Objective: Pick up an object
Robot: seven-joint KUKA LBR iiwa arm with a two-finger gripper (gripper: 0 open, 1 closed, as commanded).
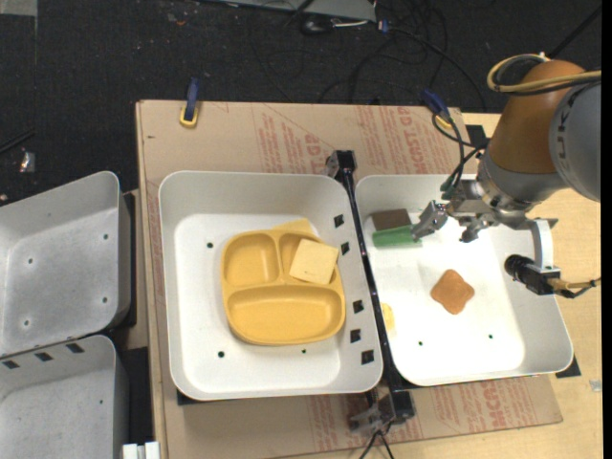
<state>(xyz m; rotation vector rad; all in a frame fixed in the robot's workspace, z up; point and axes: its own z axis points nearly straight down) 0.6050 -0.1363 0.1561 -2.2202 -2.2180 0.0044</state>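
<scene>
My gripper (448, 226) hangs over the back part of the right bin (535, 352). Its two fingers are spread apart, with bare white bin floor between them. Just left of the left fingertip, a green and brown block (393, 229) lies against the bin's back left corner. A tan, cookie-like piece (452, 291) rests on the bin floor below and slightly right of the gripper, apart from it. In the left bin (182, 285) a yellow divided plate (277, 304) carries a pale yellow square block (313, 260).
A small yellow scrap (386, 315) sits by the black divider (361, 256) between the bins. The grey and orange arm (535, 122) comes in from the upper right. Cardboard (287, 132) lies under both bins, with a white panel (57, 256) at the left.
</scene>
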